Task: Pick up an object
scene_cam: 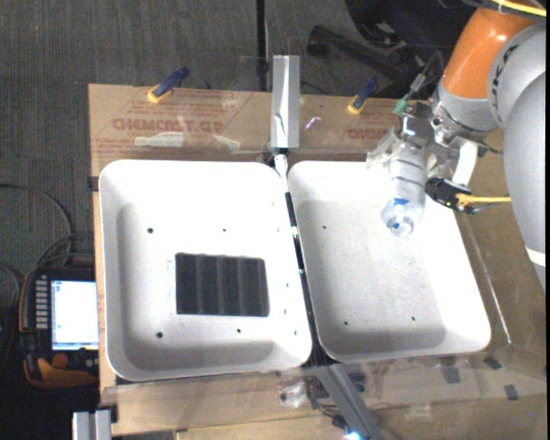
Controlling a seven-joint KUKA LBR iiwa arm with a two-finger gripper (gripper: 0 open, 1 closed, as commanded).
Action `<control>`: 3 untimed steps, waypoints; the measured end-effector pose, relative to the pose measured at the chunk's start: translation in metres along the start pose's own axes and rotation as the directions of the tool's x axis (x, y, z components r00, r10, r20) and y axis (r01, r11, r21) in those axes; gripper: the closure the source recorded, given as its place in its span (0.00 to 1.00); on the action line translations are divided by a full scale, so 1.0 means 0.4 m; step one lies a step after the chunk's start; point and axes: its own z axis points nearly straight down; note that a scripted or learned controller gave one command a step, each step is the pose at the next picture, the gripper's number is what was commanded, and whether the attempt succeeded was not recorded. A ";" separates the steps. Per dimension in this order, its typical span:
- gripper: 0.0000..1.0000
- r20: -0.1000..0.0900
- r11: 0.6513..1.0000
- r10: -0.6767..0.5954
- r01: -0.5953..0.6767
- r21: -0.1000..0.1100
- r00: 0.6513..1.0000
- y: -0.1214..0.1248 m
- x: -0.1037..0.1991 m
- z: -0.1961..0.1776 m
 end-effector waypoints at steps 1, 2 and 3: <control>1.00 0.004 0.999 0.050 -0.050 0.008 0.999 0.021 -0.060 0.262; 1.00 -0.007 1.000 0.002 -0.003 -0.015 1.000 -0.173 -0.170 0.268; 0.00 -0.007 1.000 0.003 -0.003 -0.015 1.000 -0.173 -0.169 0.268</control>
